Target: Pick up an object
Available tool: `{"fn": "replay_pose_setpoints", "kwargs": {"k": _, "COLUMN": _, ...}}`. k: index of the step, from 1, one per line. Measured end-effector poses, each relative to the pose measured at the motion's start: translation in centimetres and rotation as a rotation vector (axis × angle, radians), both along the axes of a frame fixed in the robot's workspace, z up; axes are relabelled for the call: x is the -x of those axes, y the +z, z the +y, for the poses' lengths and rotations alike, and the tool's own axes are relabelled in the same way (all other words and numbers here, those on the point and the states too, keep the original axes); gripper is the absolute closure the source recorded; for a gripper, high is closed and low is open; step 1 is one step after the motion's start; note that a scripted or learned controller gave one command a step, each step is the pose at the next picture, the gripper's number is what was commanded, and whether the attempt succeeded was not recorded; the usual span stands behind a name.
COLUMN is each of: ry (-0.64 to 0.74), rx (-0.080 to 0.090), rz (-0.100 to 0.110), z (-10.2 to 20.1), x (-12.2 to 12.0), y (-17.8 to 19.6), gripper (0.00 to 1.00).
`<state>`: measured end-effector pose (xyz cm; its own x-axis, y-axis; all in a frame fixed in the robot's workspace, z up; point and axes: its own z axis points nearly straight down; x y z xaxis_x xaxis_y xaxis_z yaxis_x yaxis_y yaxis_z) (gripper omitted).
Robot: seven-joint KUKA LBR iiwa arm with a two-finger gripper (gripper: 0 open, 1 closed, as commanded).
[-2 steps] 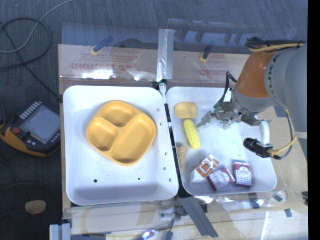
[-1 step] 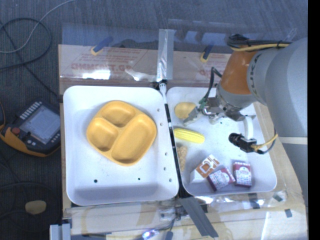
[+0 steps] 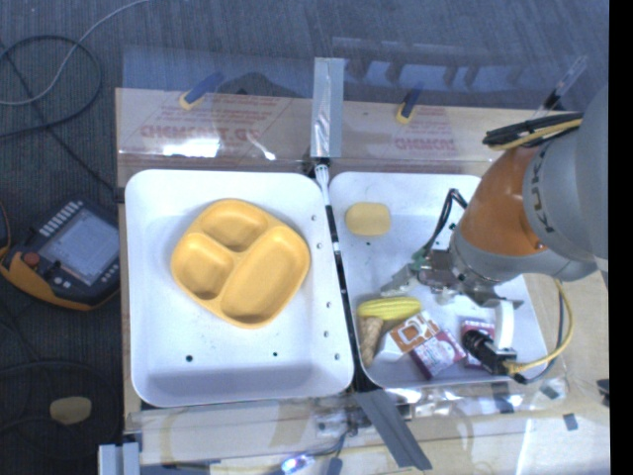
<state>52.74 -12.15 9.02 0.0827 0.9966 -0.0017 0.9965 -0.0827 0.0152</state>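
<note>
Your grey arm with the orange band (image 3: pixel 504 211) reaches over the right white bin (image 3: pixel 435 188), its hand (image 3: pixel 427 265) low near the bin's middle.

You cannot tell from this view how the hand is set or whether it grips anything. Just beside it, toward the bin's front edge, lies a yellow corn cob (image 3: pixel 389 309), with a tan elongated piece (image 3: pixel 370 337) at its front-left and a brown-and-white packet (image 3: pixel 412 335) touching its front-right side. A dark maroon pouch (image 3: pixel 438 354) sits by the packet. A pale yellow rounded block (image 3: pixel 368 219) rests well apart, near the bin's back-left corner. In the left white bin (image 3: pixel 158 201) a yellow three-compartment plastic tray (image 3: pixel 239 260) lies tilted near the centre.
</note>
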Motion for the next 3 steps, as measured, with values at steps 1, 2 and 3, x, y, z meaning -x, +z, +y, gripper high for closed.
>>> {"fn": "replay_pose_setpoints", "kwargs": {"k": 1, "ry": 0.056, "rx": 0.006, "rz": -0.007, "z": 0.1, "x": 0.2, "y": 0.0, "gripper": 0.0}}
{"fn": "replay_pose_setpoints", "kwargs": {"k": 2, "ry": 0.178, "rx": 0.009, "rz": -0.01, "z": 2.1, "x": 3.5, "y": 0.1, "gripper": 0.0}}
{"fn": "replay_pose_setpoints", "kwargs": {"k": 3, "ry": 0.179, "rx": -0.001, "rz": -0.005, "z": 2.3, "x": 3.3, "y": 0.7, "gripper": 1.0}}
